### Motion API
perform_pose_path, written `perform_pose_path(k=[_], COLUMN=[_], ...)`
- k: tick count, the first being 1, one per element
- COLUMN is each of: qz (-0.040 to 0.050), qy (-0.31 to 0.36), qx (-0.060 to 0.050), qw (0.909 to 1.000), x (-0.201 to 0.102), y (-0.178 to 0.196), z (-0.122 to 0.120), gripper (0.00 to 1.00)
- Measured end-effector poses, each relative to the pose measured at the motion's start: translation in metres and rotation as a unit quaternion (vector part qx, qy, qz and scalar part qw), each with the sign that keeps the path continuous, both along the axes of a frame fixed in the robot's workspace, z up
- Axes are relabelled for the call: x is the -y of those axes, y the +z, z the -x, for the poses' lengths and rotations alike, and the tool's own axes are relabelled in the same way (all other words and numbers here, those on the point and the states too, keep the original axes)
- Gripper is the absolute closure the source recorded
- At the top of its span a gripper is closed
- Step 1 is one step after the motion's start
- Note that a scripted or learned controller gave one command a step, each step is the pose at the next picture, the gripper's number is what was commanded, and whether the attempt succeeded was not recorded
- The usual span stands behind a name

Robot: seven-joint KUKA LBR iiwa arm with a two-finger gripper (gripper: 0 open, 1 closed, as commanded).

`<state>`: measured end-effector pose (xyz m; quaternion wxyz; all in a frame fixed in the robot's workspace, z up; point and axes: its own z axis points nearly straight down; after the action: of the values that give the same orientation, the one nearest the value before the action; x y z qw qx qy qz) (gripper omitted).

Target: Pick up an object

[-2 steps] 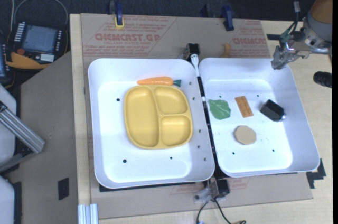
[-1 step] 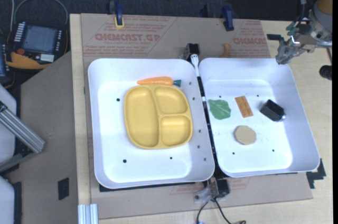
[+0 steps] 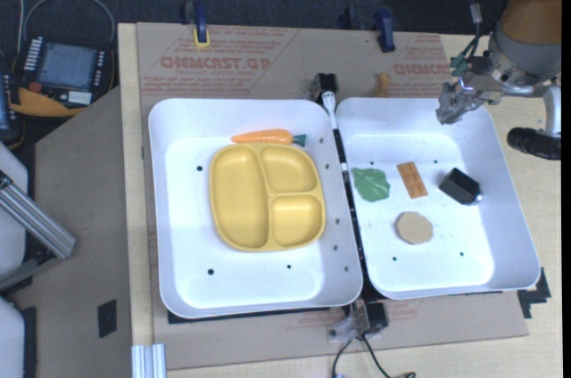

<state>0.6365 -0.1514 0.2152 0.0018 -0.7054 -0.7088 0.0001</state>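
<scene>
So the bench [image 3: 134,189] is topped with a sheet of brown cardboard-looking board with red print on it, and two shallow glossy white bins sit side by side on that. The left bin [image 3: 178,278] has a yellow plastic tray [image 3: 266,194] with rounded corners and three compartments, matte finish, sitting pretty much in the middle. Just beyond its far edge lies a skinny orange toy carrot [image 3: 263,136] with a little green tip, lying flat along the tray's rim.

The right bin [image 3: 500,260] holds four small things, spread apart: a crinkly green leaf-shaped piece [image 3: 371,184] near the left wall, a thin orange-brown rectangular strip [image 3: 411,179] just right of it, a boxy black block [image 3: 460,186] with a shiny edge further right, and a flat tan round disc [image 3: 414,228] nearer the front.

The gripper [image 3: 457,104] is metallic grey and hangs over the far right corner of the right bin, well apart from all four pieces. Can't tell how its tips are set, and nothing's visibly in it.
</scene>
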Motion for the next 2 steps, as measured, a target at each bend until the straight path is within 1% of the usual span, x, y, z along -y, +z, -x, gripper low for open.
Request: perform_pose_path(k=[1, 2], qz=[0.0, 0.0], qy=[0.0, 0.0], qx=[0.0, 0.0], qw=[1.0, 1.0], x=[-0.056, -0.111], y=[0.011, 0.017], z=[0.02, 0.046], gripper=[1.0, 1.0])
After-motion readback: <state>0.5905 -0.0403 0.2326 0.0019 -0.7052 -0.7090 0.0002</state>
